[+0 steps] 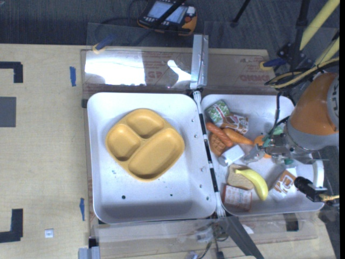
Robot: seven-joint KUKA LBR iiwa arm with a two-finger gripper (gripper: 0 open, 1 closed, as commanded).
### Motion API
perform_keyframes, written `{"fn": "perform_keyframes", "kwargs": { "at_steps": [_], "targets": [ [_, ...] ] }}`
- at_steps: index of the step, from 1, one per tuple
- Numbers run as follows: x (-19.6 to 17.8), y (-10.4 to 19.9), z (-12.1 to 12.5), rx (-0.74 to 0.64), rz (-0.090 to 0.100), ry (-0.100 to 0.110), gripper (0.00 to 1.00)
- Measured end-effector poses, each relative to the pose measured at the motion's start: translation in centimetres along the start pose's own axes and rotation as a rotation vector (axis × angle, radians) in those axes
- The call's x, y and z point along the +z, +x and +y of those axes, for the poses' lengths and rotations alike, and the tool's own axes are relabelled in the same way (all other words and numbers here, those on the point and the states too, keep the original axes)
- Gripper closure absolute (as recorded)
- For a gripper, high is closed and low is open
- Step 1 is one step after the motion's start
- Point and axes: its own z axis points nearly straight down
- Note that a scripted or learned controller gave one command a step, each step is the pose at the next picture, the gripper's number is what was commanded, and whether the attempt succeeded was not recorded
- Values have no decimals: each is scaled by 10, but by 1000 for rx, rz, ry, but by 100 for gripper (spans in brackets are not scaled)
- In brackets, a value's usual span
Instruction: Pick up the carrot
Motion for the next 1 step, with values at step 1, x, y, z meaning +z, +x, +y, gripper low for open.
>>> {"fn": "perform_keyframes", "kwargs": {
  "at_steps": [1],
  "targets": [
    [6,-14,56,-111,4,-3,0]
  ]
}}
